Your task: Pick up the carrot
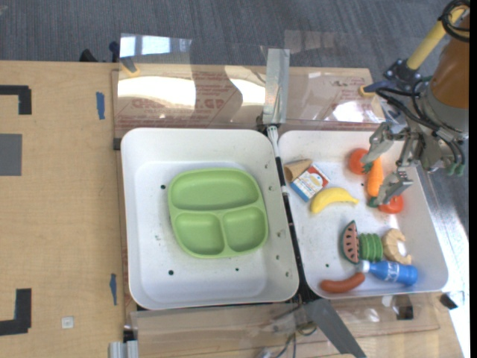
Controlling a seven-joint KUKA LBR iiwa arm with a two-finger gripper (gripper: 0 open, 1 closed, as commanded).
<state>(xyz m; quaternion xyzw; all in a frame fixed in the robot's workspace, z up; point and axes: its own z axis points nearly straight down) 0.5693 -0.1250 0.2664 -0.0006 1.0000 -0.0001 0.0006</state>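
Note:
The orange carrot stands nearly upright in the right bin, near its far right side. My gripper reaches down from the right edge and is shut on the carrot, with one finger at its upper left and the other finger along its right side. Whether the carrot's lower tip touches the bin floor cannot be told.
A red tomato lies left of the carrot and a red piece just below it. A snack box, banana, watermelon slice, blue bottle and sausage share the right bin. A green divided plate is in the left bin.

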